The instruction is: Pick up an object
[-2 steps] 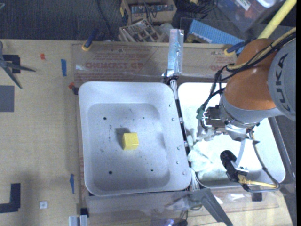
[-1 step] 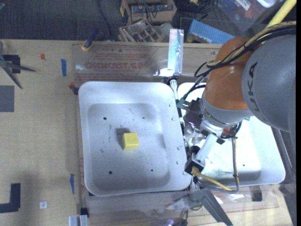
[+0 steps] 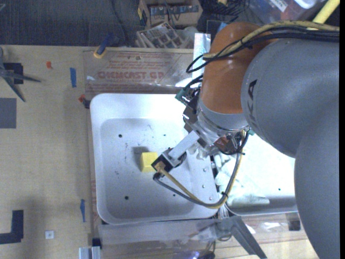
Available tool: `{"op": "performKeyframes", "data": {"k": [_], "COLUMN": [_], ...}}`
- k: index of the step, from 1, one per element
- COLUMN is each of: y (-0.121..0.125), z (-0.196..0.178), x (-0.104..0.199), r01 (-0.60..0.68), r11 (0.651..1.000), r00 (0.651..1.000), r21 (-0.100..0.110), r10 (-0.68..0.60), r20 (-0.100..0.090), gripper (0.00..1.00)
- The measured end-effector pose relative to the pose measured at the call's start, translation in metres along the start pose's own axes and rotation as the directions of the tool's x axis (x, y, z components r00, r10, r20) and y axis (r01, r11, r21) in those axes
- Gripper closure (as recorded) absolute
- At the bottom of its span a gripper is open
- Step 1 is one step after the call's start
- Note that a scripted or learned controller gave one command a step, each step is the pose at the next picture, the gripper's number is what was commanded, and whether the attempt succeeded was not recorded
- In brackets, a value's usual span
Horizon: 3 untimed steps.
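A small yellow block (image 3: 146, 161) lies on the floor of the left white bin (image 3: 108, 123), a little left of the bin's middle. My gripper (image 3: 213, 154) hangs under the orange-banded wrist, over the right side of this bin near the wall shared with the other bin. It is to the right of the block and apart from it. The bulk of the arm hides the gripper's tip and most of the right bin (image 3: 275, 190).
A pale crumpled thing (image 3: 249, 199) lies at the front of the right bin, partly under the arm. A printed cardboard sheet (image 3: 135, 72) lies behind the left bin. Small tools and blue tape marks sit on the wooden bench (image 3: 43, 144) to the left.
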State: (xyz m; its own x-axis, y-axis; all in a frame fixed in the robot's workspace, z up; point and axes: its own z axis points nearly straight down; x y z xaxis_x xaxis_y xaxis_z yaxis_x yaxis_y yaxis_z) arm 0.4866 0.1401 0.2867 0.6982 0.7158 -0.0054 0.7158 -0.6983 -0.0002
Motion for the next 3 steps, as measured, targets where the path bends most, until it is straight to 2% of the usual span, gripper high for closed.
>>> {"op": "performKeyframes", "data": {"k": [1, 3], "y": [0.006, 0.005], "z": [-0.069, -0.084], "x": [-0.006, 0.000], "r01": [0.108, 0.119], "r11": [0.994, 0.993], "r00": [0.994, 0.993], "r21": [-0.001, -0.001], "r10": [-0.108, -0.119], "r20": [0.000, 0.012], "gripper": [1.00, 1.00]}}
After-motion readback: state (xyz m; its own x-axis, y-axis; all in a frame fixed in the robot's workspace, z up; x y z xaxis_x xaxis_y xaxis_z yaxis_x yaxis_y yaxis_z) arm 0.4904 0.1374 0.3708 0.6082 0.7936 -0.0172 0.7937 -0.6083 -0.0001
